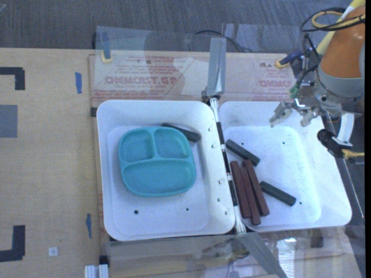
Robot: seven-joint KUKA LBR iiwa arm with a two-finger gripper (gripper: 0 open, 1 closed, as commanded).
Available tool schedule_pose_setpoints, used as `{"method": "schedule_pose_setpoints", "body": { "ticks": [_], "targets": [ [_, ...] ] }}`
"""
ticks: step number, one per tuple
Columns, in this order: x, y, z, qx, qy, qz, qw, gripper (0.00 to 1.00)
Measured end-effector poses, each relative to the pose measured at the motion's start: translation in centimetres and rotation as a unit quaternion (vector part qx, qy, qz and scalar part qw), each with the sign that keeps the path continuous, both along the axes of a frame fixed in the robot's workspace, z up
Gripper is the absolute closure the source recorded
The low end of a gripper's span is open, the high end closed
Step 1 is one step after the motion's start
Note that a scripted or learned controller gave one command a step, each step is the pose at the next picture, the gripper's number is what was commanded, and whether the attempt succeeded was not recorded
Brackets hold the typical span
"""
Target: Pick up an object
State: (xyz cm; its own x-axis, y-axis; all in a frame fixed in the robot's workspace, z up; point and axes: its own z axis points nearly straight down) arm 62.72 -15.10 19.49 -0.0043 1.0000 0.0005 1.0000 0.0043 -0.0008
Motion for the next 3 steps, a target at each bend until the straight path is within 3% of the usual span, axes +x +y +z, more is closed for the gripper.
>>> {"method": "schedule_pose_setpoints", "body": {
  "ticks": [1, 2, 3],
  "targets": [
    [-7.7, -1.9, -6.8, 0.0003, 0.000, 0.121, 0.9927, 0.00],
    [-14.5, -2.0, 0.4, 0.0000, 0.000, -0.063, 0.9980, 0.00],
    [-14.2, 3.8, -9.4, -0.0024, -0.011, -0.063, 0.9979, 0.00]
  ]
}}
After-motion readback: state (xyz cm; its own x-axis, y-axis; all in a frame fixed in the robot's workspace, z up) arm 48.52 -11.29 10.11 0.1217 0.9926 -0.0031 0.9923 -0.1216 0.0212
